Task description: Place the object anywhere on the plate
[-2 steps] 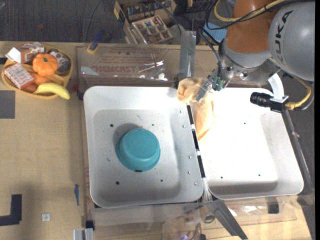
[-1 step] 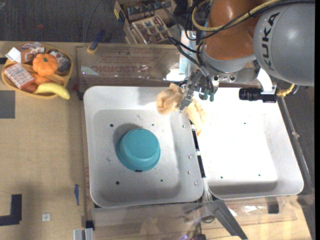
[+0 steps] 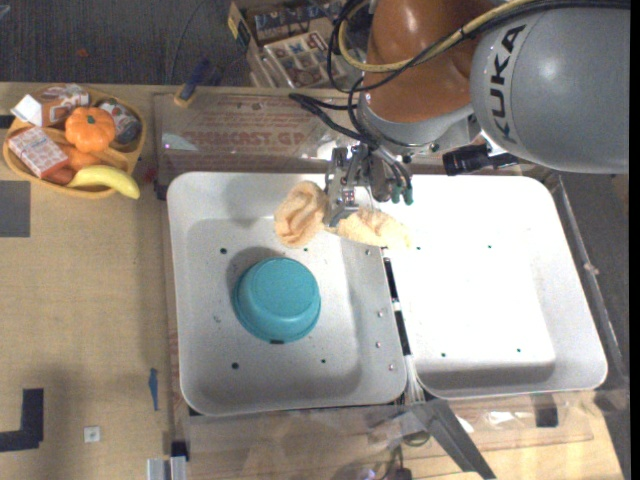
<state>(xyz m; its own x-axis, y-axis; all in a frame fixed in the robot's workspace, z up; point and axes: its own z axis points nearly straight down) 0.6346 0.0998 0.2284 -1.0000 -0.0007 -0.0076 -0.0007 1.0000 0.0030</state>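
Two white bins on the surface: left bin (image 3: 200, 368), right bin (image 3: 500, 308).

Item 1, tool (image 3: 350, 190): hangs over the back of the divide between the bins. Whether it stands apart or together cannot be told; the wrist hides it.

Item 2, object (image 3: 300, 214): pale tan, crumpled and soft-looking, lying just beneath and beside the tool, part draped into the left bin, part (image 3: 375, 228) trailing across the divide toward the right bin. Contact with the tool is unclear.

Item 3, plate (image 3: 278, 298): teal, round, in the left bin, near the object but apart from it.

Risks, judged: a limp item may slip or be pinched by one lobe only; the trailing half could snag the bin rim; a drop could land short of the plate.
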